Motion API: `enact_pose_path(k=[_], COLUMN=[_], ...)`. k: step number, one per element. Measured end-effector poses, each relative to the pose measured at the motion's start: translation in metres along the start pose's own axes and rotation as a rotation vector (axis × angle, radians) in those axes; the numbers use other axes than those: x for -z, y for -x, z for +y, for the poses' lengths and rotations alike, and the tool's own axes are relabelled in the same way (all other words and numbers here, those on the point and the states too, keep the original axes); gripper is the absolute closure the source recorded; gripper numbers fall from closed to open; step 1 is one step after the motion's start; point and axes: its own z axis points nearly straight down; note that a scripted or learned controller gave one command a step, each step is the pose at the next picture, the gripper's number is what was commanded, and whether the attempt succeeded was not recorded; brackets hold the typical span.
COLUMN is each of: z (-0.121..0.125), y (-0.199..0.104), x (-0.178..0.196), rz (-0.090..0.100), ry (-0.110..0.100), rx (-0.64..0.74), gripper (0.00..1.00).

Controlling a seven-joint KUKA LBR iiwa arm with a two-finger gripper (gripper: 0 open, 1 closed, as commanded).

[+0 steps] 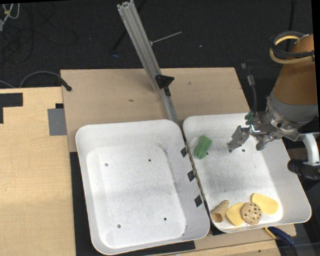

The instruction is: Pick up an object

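On the left of the worktop (32, 177) stands the left bin (134, 186), with a bare speckled floor, so I judge there is no reason for me to go there. A metal rail (144, 54) comes down to the seam between the two bins. In the right bin (237, 177) a small green object (203, 147) lies just beside the left wall, well apart from the rest. At the near edge a beige piece (220, 208), a round dotted yellow piece (249, 213) and a plain yellow piece (265, 203) lie close together, touching or nearly touching, perhaps because the floor slopes there. My fingers (251, 139) hang over the far part of this bin, spread and grasping nothing. I think the green object is the easier one, because it lies alone.
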Motion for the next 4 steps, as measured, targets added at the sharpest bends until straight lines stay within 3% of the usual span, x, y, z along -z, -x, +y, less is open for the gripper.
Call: enact_pose_path(k=[1, 3, 4], z=[0.001, -0.009, -0.008], y=[0.001, -0.010, -0.010], x=[0.003, -0.102, -0.144], rz=[-0.001, 0.000, -0.002], ry=[0.005, -0.002, 0.007], rx=[-0.002, -0.001, -0.002], gripper=[0.00, 0.00, 0.00])
